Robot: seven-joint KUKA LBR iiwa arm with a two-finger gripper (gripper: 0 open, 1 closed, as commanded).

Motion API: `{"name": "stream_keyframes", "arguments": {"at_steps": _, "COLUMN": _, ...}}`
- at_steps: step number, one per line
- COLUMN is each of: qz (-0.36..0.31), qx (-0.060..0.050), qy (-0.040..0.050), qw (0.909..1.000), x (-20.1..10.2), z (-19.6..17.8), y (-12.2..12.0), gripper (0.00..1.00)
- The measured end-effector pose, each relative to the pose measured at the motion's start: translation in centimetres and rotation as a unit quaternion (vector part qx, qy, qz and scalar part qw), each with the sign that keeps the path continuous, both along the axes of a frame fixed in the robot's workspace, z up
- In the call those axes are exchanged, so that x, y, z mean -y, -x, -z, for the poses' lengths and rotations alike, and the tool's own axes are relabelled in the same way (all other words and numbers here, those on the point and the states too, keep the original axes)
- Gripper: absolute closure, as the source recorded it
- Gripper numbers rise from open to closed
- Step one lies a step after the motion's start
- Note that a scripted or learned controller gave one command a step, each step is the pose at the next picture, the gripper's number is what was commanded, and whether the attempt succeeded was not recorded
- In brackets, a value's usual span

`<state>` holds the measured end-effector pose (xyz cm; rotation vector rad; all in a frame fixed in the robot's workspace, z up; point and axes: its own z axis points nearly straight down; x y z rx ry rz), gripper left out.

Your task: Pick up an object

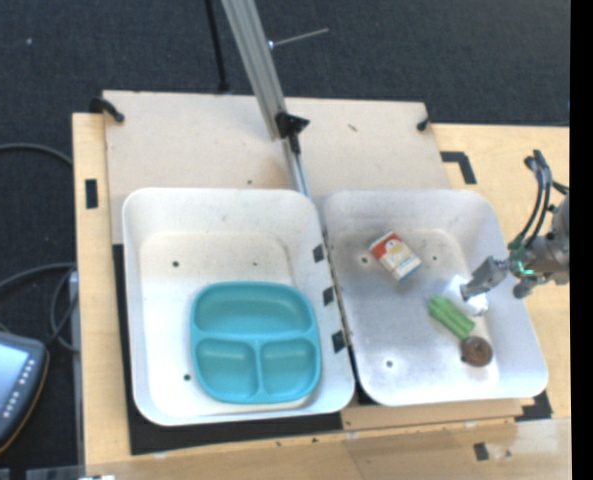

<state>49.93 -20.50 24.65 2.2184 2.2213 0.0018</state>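
Teal divided plate (pixel 257 343) fills the left bin's (pixel 156 218) near edge; nothing is lifted yet, and whether the gripper (pixel 479 286) above the green object (pixel 450 317) is open, I cannot tell.

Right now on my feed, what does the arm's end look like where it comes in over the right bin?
The gripper is a small, light grey metallic piece tapering toward its tip. Behind it sits a darker grey wrist block with a small green spot. Dark cables with green strands loop above the wrist at the frame's right edge. It is too blurred to make out any markings.
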Motion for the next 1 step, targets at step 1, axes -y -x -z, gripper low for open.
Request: {"name": "stream_keyframes", "arguments": {"at_steps": 1, "qz": 0.000, "qx": 0.002, "qy": 0.0009, "qw": 1.0000, "x": 0.14, "z": -1.11, "y": -0.09, "gripper": 1.00}}
